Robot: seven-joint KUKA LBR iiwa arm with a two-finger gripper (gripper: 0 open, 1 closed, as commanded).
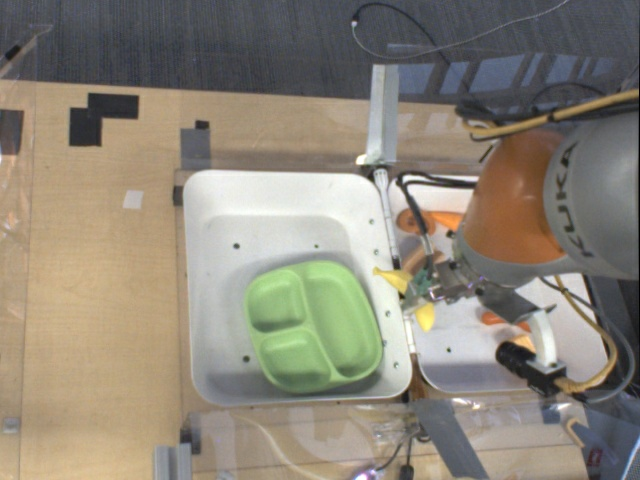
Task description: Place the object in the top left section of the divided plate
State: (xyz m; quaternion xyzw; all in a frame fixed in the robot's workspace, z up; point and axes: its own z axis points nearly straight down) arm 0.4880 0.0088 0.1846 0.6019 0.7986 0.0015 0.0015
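- Landmark: green divided plate (313, 324), lying in the left white bin (215, 298) on the bench (90, 308).
- Arm (545, 203) reaches in from the plate's right, over the right bin (450, 368).
- Hand (430, 280) sits just right of the plate, near the wall between the bins; whether it is spread or pinching cannot be told.
- Yellow object (408, 290) just right of the plate, at the hand's tip, over the dividing wall; not clear if gripped.
- Orange items (440, 220) lie beyond, in the right bin.
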